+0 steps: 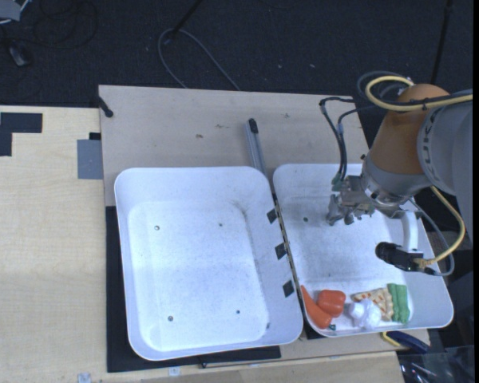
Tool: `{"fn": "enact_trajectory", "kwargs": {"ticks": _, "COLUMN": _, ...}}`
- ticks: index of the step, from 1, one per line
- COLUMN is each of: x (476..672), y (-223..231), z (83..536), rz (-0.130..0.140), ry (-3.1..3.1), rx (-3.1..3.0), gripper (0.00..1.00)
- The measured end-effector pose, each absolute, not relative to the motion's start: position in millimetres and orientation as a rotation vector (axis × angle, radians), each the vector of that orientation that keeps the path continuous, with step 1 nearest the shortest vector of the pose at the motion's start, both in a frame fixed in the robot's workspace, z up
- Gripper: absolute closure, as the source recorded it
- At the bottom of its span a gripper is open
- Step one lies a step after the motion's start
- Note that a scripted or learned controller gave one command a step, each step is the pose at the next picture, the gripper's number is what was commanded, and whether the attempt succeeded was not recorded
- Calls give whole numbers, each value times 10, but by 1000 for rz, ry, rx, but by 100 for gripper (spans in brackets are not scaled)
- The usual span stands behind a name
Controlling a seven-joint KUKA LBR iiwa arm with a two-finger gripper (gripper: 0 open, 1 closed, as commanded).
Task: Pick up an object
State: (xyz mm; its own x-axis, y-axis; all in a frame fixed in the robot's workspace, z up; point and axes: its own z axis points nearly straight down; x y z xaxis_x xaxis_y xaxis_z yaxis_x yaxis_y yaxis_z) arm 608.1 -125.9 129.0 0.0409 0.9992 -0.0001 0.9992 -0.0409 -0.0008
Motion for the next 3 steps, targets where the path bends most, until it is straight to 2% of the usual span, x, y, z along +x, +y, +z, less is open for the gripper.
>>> {"fn": "enact_trajectory", "kwargs": {"ticks": 1, "x": 5548, "y": -1009, "z": 878, "rz": -2, "ry": -2222, "rx": -2223, "gripper": 100}}
{"fn": "enact_trajectory", "kwargs": {"ticks": 2, "x": 5021, "y": -1029, "z": 887, "rz": -4, "ry": -2223, "rx": -2224, "gripper": 100}}
{"fn": "enact_trajectory", "kwargs": {"ticks": 3, "x": 4963, "y": -274, "z": 1906, "rz": -11, "ry": -2232, "rx": -2217, "gripper": 100}}
